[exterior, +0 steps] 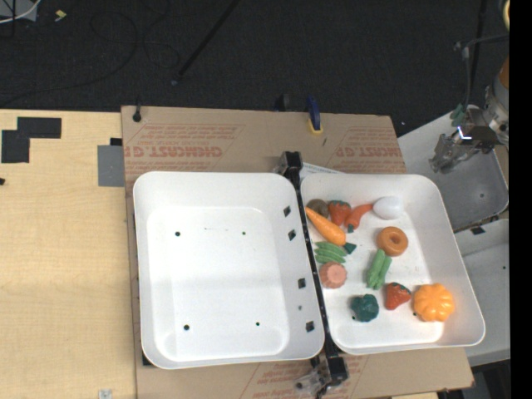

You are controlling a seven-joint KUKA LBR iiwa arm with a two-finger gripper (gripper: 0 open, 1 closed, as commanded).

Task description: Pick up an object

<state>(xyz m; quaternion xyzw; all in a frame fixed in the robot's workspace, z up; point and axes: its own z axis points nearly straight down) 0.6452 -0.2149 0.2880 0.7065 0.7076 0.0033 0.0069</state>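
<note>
Objects: toy foods, a carrot (325, 225), donut (391, 241), pumpkin (433, 302) and egg (387, 208) among them, in right bin (453, 223).
Gripper (455, 142): outside bin, past its far right corner.
Jaws: cannot tell.

Gripper (455, 146) small and dim at the right edge, arm (501, 106) cut off there.

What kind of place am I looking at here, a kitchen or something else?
Most likely a robot test bench in a lab, not a kitchen. Two shallow white bins sit on cardboard, toy food such as a carrot and a pumpkin fills one, and cables trail behind.
</note>
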